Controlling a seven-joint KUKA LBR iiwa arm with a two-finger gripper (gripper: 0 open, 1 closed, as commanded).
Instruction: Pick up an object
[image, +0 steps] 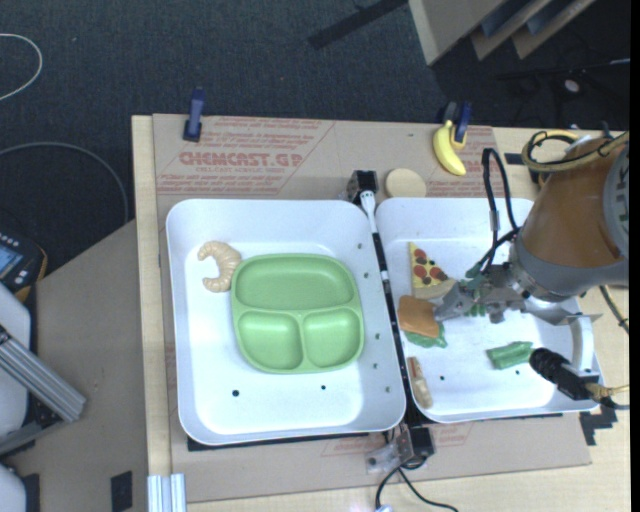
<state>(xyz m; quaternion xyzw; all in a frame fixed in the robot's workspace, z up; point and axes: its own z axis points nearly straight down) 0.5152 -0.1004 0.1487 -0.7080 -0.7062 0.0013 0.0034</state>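
In the right bin (470, 395) lie a pizza slice (427, 268), a brown sandwich piece (418, 318) on a green leaf (428, 339), a green pickle-like piece (510, 353) and a small brown strip (418, 381) by the front left wall. My gripper (462, 301) hangs low over the bin's middle, just right of the sandwich piece and below the pizza slice. Nothing is visibly held in it. The grey and orange arm (575, 225) covers the bin's right side.
The left bin (200, 380) holds a green divided plate (297, 311) and a tan croissant (220, 264). A banana (449, 150) and a round tan disc (405, 183) lie on the bench behind the right bin. Black cables (492, 200) hang beside the arm.
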